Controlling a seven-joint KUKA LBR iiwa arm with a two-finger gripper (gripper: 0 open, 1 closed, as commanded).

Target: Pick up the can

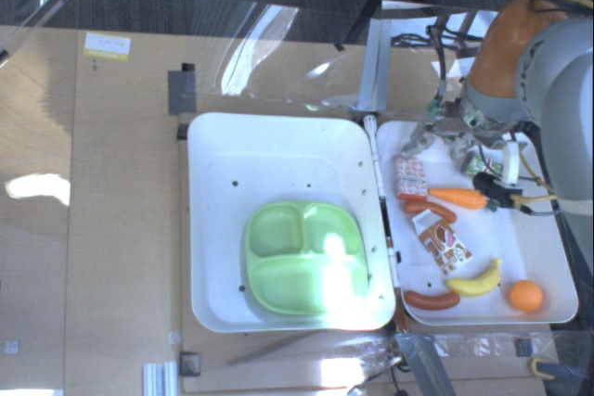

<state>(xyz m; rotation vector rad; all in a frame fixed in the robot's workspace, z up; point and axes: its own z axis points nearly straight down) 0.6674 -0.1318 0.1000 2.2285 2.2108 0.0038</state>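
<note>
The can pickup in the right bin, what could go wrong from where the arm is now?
1. No can is clearly identifiable; the nearest candidate, a small red-and-white patterned item, may be a packet, so the gripper could target the wrong thing.
2. The carrot, sausage and patterned carton lie close together, so closing fingers might catch a neighbour.
3. The gripper hangs near the right bin's back wall, risking contact on descent.

1. The pale wood-grain tabletop (pixel 111 227) looks smooth and matt.
2. The two shallow white plastic bins, left (pixel 213 199) and right (pixel 548 255), have a smooth, faintly glossy finish.
3. The green divided plastic tray (pixel 278 255) shines, with a bright glare patch.
4. The orange plastic carrot (pixel 457 197) and yellow plastic banana (pixel 475 280) look smooth.
</note>
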